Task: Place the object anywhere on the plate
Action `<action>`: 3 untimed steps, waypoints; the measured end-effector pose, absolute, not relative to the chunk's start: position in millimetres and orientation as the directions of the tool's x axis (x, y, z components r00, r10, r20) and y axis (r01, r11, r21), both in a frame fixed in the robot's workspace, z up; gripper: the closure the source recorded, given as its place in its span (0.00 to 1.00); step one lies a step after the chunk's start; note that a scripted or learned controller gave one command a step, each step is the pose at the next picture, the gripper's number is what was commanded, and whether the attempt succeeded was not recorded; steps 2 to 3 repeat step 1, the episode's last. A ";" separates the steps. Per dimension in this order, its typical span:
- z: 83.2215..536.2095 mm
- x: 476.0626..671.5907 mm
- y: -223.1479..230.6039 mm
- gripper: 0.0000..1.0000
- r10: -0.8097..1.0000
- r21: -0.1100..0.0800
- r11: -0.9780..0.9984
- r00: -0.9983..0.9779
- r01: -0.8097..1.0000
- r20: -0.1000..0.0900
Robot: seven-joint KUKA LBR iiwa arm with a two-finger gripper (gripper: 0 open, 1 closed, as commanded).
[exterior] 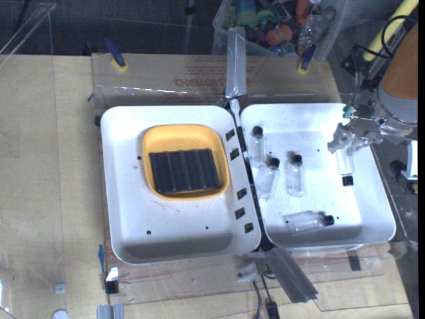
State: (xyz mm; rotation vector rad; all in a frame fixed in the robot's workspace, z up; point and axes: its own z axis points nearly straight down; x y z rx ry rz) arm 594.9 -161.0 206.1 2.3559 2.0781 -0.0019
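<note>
With a clear vial (346, 170) pinched upright between its fingers, the gripper (345, 153) should carry it far left and release low over the yellow plate (150, 140).

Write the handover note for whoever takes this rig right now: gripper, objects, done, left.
Gripper: over the right bin's far right side, with a clear vial hanging between its fingers, black cap down.
Plate: yellow, in the left bin, carrying a dark ribbed insert.
Other clear vials in the right bin: one at the back left, two near the middle, one lying at the front.
Done: one vial picked up.
Left: carry it across the divider and set it on the plate.
</note>
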 end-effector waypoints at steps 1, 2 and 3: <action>206.3 594.9 -161.0 0.00 0.992 0.000 -0.125 0.125 0.992 -0.001; 206.3 594.9 -161.0 0.00 0.992 0.000 -0.125 0.125 0.992 -0.001; 206.3 594.9 -161.0 0.00 0.992 0.000 -0.125 0.125 0.992 -0.001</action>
